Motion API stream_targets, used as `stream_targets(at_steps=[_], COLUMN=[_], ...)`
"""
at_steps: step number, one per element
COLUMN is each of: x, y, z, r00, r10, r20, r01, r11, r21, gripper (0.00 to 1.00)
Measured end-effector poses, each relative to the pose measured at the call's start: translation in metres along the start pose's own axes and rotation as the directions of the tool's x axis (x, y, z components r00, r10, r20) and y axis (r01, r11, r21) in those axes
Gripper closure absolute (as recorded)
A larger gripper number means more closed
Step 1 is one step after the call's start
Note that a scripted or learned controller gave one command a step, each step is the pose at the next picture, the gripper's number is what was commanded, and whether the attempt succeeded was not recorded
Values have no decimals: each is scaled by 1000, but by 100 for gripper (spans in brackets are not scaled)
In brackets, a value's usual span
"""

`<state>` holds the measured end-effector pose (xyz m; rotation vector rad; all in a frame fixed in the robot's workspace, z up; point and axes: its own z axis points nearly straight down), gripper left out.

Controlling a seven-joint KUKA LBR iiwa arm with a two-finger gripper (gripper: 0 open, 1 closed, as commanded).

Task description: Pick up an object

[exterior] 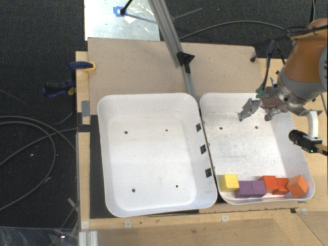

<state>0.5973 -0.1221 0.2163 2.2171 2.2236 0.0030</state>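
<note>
Nearest the camera, along the front wall of the right bin [256,137], a row of blocks is seen: a yellow block [229,182] at the left end, a purple block [250,188] touching it or just beside it, a red-orange block [274,184] next, and an orange block [298,186] tilted into the front right corner. These are the things offered for the pick, and none has been lifted. The left bin [154,152] lies alongside, the two bins meeting along a seam marked by small black tabs.

Farther back, over the rear part of the right bin, the hand [259,111] is held above the bin floor, well apart from the blocks. Its two fingers are spread wide, one pointing toward the bin's middle and the other toward the right wall; nothing is seen between them and nothing is touched. The grey arm with its orange band [307,60] enters from the right.

The step in hand is judged to be the approach: no object has yet been chosen by contact. For the next move, the hand would need to be carried toward the front wall, centred over one block and lowered. The closeness of the blocks to each other and to the wall is likely to hinder a clean grip.

At the far side, the bare desk [133,65] is seen behind the bins, crossed by a slanted metal pole [169,29].
</note>
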Motion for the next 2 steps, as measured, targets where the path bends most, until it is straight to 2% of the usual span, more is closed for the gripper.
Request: stream_targets(at_steps=[1, 2], x=[-47, -44], y=[7, 7], z=[-43, -41], r00=[1000, 1000], r10=[4, 0], r20=[4, 2], r01=[-4, 0], r11=[1000, 1000], r21=[-5, -1], gripper=[0, 0])
